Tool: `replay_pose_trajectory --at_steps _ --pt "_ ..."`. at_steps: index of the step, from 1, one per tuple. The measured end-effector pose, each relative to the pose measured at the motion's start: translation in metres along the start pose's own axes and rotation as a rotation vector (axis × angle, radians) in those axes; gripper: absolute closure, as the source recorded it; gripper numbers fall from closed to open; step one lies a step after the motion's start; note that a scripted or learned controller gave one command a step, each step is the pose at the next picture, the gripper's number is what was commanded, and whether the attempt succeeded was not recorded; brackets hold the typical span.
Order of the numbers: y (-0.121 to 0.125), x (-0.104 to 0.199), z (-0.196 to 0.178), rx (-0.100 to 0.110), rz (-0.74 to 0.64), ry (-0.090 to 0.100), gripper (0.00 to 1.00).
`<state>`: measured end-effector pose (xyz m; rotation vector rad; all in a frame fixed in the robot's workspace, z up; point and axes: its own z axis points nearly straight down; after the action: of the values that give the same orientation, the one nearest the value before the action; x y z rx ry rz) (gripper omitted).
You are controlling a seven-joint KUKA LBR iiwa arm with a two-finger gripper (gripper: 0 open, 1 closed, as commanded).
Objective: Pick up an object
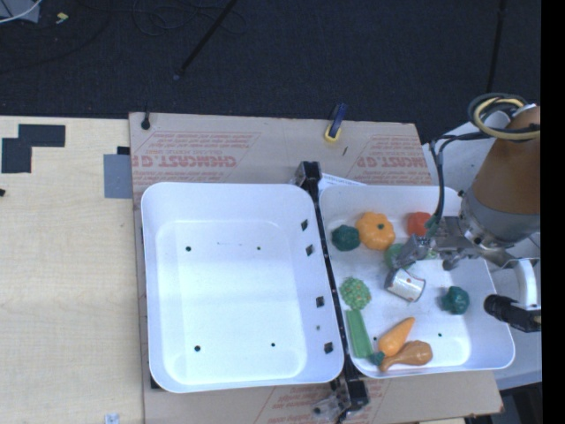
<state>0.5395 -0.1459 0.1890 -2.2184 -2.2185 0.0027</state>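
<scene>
**Small silver cup, tipped on its side — hard shell, slick skin**

Hovering low over the right bin (pixel 494 356), with the gripper (pixel 415 256) reaching in from the right at the end of the grey arm (pixel 508 179). Cannot tell how far apart the fingers stand, nor whether anything sits between them; too dark and tangled at the tip to read.

Lying just below the gripper, nearly touching: a small metallic cup (pixel 405 284), toppled, mouth turned away to the lower right. Judged the likeliest target by nearness alone. Probably light, rigid, thin-walled and smooth — apt to roll or squirt out under a pinch across the round body. Better taken across the rim, one finger inside and one outside, or square across the cylinder at mid-length with the jaws at right angles to its axis.

Around it, relative to the gripper:
- orange pumpkin (pixel 376 230) just up and to the left, close by
- dark green round vegetable (pixel 345 237) further left
- red piece (pixel 418 223) right above, near
- pale green broccoli head (pixel 355 291) down and to the left
- long green stalk (pixel 358 332) below that, along the bin's left wall
- carrot (pixel 396 335) and tan gourd (pixel 407 355) well below, lying together
- small dark green lump (pixel 455 300) down and to the right

All toy produce by the look of it, likely light plastic, firm, somewhat slippery
</scene>
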Motion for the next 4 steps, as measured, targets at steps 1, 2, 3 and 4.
replay_pose_trajectory --at_steps 1,2,3,4 --pt "0.073 0.014 0.085 0.0 -0.003 -0.001 0.0" --pt "0.108 -0.032 0.101 -0.001 -0.004 0.016 0.0" --pt "0.106 -0.056 0.021 -0.01 0.0 -0.004 0.0" --pt "0.028 -0.067 0.1 0.008 0.002 0.002 0.0"
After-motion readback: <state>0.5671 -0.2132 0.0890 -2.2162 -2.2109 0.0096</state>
